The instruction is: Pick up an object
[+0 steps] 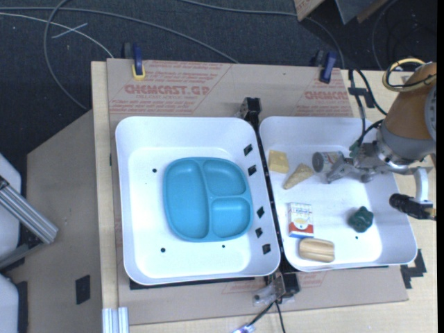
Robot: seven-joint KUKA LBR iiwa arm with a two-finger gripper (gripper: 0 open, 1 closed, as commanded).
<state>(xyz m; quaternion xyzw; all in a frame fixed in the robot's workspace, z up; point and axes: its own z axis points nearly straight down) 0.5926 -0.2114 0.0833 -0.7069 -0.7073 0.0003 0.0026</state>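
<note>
Tool [326,166] hovers, perhaps touching, near pale wedge-shaped block [298,176].

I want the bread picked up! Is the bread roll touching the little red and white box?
Cannot tell. In the camera view the bread roll lies just below the red and white box, their edges meeting with no plain gap.

Brown bench board [173,82], left white bin [132,186], right white bin [395,241] side by side
</note>
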